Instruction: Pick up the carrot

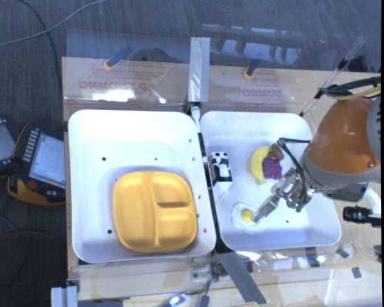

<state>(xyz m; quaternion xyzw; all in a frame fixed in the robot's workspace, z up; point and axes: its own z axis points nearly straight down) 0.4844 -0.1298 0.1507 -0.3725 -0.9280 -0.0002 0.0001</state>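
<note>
My gripper reaches down and to the left into the right bin, its tip right next to a fried-egg toy near the bin's front. A yellow banana lies further back with a purple toy against it. The grey and orange arm covers the right part of this bin, hiding what lies beneath.
A small black and white object sits by the right bin's left wall. The left bin holds a yellow divided tray. A pendant lies on the floor at left.
</note>
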